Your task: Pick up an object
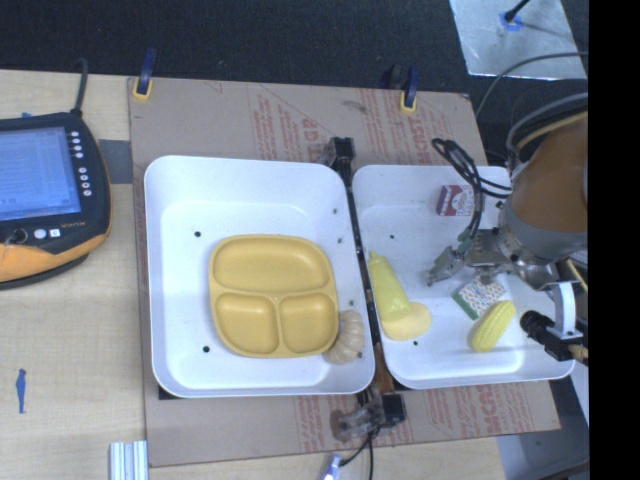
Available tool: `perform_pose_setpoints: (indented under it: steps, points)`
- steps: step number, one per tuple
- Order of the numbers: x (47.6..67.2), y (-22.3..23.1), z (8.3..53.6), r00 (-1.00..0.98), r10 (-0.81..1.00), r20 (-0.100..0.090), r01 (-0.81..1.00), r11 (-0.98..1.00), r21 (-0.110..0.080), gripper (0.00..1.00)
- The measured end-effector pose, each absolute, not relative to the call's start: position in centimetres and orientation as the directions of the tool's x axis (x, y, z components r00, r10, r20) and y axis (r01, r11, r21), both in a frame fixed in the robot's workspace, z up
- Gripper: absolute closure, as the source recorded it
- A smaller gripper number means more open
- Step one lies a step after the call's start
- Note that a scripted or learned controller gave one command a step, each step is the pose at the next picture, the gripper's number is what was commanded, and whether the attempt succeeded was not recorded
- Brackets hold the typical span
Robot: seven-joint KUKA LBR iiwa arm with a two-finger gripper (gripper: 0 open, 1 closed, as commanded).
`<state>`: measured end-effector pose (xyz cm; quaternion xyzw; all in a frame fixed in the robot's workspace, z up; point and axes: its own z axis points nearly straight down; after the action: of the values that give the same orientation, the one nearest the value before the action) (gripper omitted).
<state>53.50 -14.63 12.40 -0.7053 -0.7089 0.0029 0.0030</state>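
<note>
Gripper (447,265) hovers in right bin (420,373), jaws spread, holding nothing. Corn cob (491,326) lies at 5 o'clock, beside a small packet (478,296). Risk: fingers close on the packet or bare floor.

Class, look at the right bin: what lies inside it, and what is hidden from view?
Right bin: a yellow bottle, a corn cob, a red-and-white packet and a green-edged card. The gripper covers part of the floor, and the arm hides the right rim.
</note>
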Motion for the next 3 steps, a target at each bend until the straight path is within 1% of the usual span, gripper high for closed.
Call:
perform_pose_setpoints:
  steps: [1,2,3]
  points:
    - [60.5,-15.4,27.5,-0.005,1.0,-0.002,1.0,0.005,0.003,0.0]
    - [64.2,-16.1,19.0,-0.007,1.0,0.0,1.0,0.007,-0.009,0.0]
    - [57.0,-11.1,18.1,-0.006,1.0,-0.001,1.0,0.006,-0.006,0.0]
